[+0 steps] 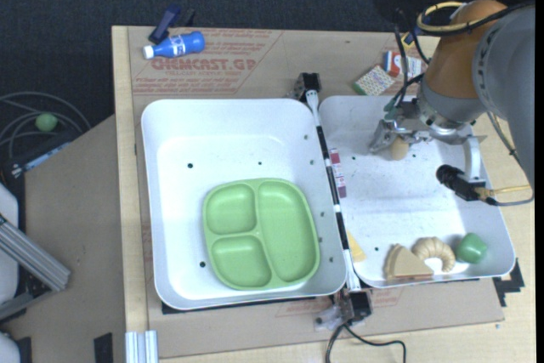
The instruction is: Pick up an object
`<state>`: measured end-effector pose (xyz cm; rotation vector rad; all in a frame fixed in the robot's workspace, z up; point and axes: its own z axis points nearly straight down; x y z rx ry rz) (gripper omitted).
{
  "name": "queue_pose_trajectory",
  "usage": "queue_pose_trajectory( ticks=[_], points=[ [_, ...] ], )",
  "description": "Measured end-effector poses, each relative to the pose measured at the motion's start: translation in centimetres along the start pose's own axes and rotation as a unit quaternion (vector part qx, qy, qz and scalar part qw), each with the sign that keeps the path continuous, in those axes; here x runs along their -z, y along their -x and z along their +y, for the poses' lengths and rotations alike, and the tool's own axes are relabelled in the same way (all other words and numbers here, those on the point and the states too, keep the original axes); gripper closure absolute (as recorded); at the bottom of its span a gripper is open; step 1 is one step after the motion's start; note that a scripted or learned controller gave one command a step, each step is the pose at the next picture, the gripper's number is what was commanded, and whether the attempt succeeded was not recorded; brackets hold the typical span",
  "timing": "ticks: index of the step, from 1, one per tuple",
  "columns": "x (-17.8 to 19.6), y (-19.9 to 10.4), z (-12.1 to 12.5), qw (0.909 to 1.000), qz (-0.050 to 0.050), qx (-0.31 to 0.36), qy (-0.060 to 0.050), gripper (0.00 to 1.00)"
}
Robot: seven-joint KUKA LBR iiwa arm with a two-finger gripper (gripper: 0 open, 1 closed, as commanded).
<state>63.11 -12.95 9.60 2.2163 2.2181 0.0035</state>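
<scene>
My gripper [393,137] is low over the far part of the right bin [399,200], at the end of the grey arm with its orange band. A small tan object [397,150] lies right under its tip, partly covered by it. Along the bin's near edge lie a croissant [433,248], a green ball [472,248], a slice of toast [401,264] and a small yellow piece [354,249].
The left bin [178,149] holds a green divided plate [259,232]. A black part with a yellow cable [459,181] hangs by the right bin's right side. A blue and white bottle [174,45] and small packets [382,76] lie on the bench behind the bins.
</scene>
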Motion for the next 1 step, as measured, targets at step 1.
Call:
queue_pose_trajectory(
  ticks=[1],
  points=[
    [9.00,-6.81,-7.34,1.0000,0.002,0.000,-0.003,1.00]
  ],
)
